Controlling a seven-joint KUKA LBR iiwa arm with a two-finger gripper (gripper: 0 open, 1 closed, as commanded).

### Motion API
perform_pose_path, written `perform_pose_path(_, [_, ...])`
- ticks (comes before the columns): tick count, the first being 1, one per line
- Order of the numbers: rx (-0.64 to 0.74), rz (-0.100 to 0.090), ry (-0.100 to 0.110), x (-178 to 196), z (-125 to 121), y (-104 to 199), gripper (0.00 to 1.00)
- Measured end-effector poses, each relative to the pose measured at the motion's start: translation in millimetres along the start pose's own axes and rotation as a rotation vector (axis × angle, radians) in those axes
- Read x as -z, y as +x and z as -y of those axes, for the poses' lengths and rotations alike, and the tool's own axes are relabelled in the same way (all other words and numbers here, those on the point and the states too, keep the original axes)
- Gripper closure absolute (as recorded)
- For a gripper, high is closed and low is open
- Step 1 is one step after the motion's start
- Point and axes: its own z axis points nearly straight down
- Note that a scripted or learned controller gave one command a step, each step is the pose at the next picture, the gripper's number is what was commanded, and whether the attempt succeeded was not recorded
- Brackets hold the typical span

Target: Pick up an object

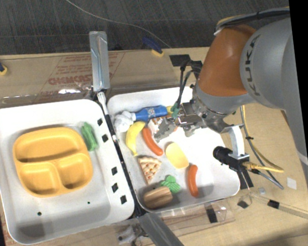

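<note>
My gripper (168, 124) hangs low over the upper middle of the right bin (220, 186), reaching in from the right. Just to its left lie a small white-and-brown piece (156, 126) and a red-orange sausage (151, 142). A blue object (150, 113) lies just above the gripper, with a yellow banana (134, 136) farther left. A pale yellow lemon-like piece (176, 155) sits below the gripper. I see nothing clearly held.
The right bin also holds a white crumpled item (123, 120), a pizza slice (148, 169), a green broccoli (171, 184), a brown bread roll (156, 197) and a red hot dog (192, 179). The left bin (22, 227) holds a yellow divided tray (52, 160) and a green item (90, 136).
</note>
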Motion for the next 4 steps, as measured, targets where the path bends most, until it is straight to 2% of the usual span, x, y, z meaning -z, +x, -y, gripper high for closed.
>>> perform_pose_path(1, [-0.026,-0.001,0.007,-102,39,9,0.00])
perform_pose_path(2, [0.346,0.000,-0.001,-133,60,20,0.00])
perform_pose_path(3, [0.344,0.001,-0.003,-131,2,-4,0.00])
perform_pose_path(4, [0.347,0.001,-0.001,-122,2,-4,1.00])
